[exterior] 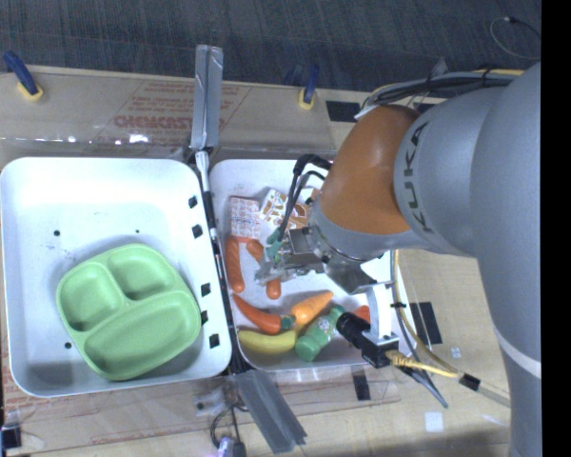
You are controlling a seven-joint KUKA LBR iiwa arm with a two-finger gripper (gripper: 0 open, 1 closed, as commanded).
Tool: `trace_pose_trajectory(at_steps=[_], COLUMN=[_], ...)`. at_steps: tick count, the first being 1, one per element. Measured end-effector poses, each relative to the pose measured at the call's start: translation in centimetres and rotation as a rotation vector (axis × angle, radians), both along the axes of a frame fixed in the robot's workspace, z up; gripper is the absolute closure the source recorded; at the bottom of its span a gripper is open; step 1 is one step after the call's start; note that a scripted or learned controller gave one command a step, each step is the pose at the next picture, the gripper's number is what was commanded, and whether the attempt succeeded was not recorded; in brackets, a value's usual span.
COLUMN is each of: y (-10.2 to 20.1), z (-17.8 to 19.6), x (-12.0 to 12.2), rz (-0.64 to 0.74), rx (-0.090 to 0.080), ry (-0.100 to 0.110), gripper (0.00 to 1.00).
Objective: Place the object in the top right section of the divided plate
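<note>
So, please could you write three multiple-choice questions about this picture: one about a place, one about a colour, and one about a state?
1. Which bin bears the divided plate?
A. the left bin
B. the right bin
C. neither

2. What colour is the plate?
A. white
B. green
C. orange

3. How do the plate's sections look?
A. all bare
B. one holds a carrot
C. one holds a banana

Answers:
1. A: the plate rests in the left bin, apart from the gripper.
2. B: it is light green.
3. A: the carrot and the banana lie in the right bin.

Bright overhead light; glare on left bin (38, 208) wall; slight overall softness.
</note>
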State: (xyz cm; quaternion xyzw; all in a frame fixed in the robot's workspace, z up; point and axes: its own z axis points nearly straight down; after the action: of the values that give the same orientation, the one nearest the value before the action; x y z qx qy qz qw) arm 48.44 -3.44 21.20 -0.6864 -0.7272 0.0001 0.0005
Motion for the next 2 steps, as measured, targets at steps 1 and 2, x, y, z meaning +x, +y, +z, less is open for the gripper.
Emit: trace_pose_trajectory(at_steps=[1, 2], y=[6.0, 12.5], z=[1.0, -2.1], x=[5.7, 4.6], rz=[0.067, 0.426], rx=[0.000, 0.000], ry=[0.003, 0.005], gripper=[1.00, 1.00])
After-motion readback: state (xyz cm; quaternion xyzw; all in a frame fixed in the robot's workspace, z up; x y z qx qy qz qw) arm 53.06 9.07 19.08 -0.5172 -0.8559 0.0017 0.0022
